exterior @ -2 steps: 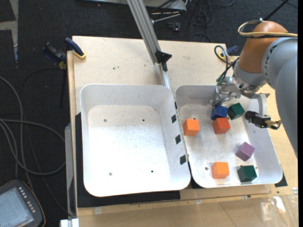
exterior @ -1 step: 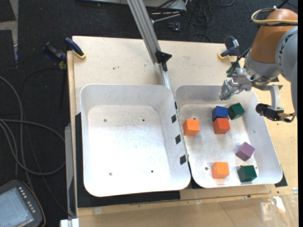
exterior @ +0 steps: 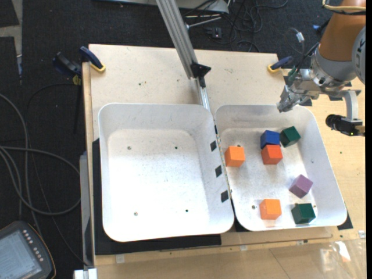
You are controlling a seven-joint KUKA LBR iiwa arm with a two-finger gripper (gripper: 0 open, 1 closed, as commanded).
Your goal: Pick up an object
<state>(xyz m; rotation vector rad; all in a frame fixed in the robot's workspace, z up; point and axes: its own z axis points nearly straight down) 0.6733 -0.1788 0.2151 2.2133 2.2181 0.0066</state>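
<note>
I see the left bin (exterior: 154, 170) far left of the jaws (exterior: 286, 104), and I can read no writing or labels anywhere on it or on the cubes. In the right bin (exterior: 244, 118), the left orange cube (exterior: 235, 156) lies below and well left of the jaws. A second orange cube (exterior: 270, 208) sits far below them, near the front rim. The blue cube (exterior: 269, 137) lies just below and a little left of the jaws, touching a red-orange cube (exterior: 271, 154) on its near side. The dark green cube (exterior: 290, 135) is the closest piece, just below the jaws and just beside the blue one, turned corner-on. The purple cube (exterior: 301, 185) lies farther below, also rotated, and another green cube (exterior: 303, 213) sits beyond it by the front rim. None has a long axis. The jaws hang over the bin's back rim, too small and blurred; I cannot tell their spread. The arm (exterior: 340, 39) is cut off at the right.
</note>
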